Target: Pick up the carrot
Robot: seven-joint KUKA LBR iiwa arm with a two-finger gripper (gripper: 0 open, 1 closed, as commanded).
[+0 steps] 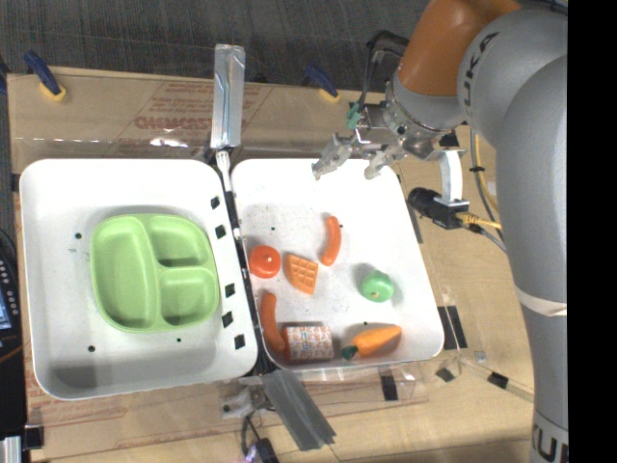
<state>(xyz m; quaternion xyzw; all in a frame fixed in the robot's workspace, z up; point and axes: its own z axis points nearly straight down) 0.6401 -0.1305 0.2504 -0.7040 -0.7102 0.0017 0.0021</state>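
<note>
Wooden surface [482, 287] carries two white bins. Fingers [353, 160] spread open, gripping nothing, above far rim of right bin [289, 177]. Carrot [376, 339] well apart, at opposite near edge, beside can [307, 341]; long axis runs left-right, green end toward can. Sausage [331, 239], green apple [377, 285] between.

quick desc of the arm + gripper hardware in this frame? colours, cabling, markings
Grey KUKA arm with smooth rounded links and an orange band above the wrist. Dark lettering runs along the grey shell beside the band. The gripper is bare silver metal with two thin fingers. A black module sits below the wrist, and yellow and black cables run from it toward the arm.
</note>
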